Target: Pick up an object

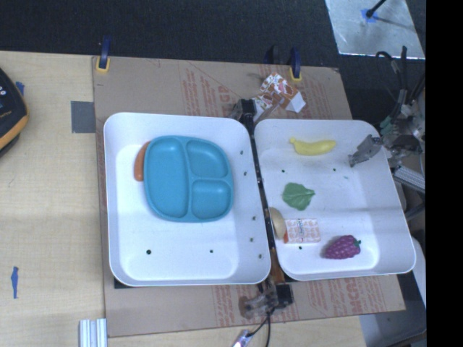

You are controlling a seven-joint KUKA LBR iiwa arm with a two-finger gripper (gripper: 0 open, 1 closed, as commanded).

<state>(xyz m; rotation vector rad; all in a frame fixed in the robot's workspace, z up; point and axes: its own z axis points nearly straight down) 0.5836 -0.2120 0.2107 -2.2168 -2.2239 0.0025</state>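
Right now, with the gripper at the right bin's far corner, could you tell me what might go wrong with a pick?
The gripper hovers near the right bin's rim, so descending there risks striking it. The banana is nearest but curved and could slip. The packet lies flat against the bin wall, leaving little finger room.

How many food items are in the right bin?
5: a banana at the top, a green leaf mid-bin, a packet and grapes below, something tan at the left wall, partly hidden.

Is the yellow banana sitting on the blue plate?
No, the banana lies in the right bin, away from the blue plate.
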